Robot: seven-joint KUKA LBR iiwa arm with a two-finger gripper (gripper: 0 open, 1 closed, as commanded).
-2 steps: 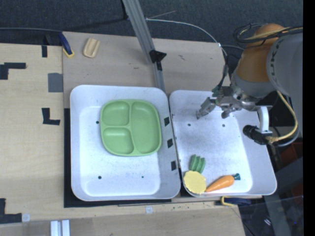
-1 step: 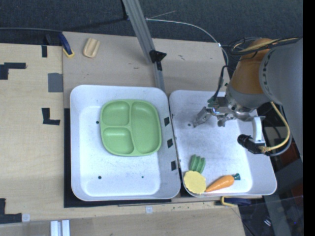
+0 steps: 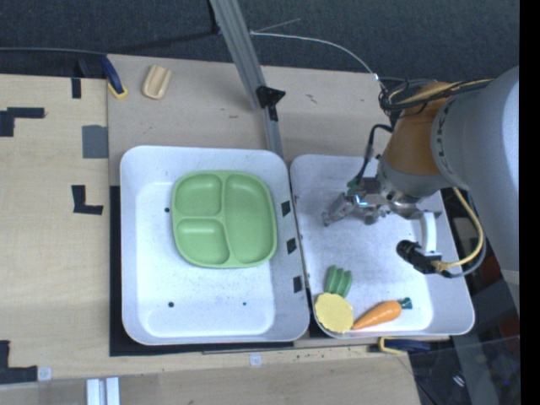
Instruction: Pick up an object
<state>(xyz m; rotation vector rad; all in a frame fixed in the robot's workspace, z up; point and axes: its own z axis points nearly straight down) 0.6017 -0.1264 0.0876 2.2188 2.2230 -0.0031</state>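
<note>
Gripper (image 3: 337,213) was seen centre-right, over right bin (image 3: 447,310), fingers spread, nothing pinched. Carrot (image 3: 377,314), yellow disc (image 3: 334,312), green veg (image 3: 338,281) were logged at bin's lower edge. Green plate (image 3: 224,218) lay in left bin (image 3: 139,251).

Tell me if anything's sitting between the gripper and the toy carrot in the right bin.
Nothing visible blocks it. The gripper is above bare bin floor; the carrot lies near the front rim, with a green piece and a yellow disc beside it.
</note>
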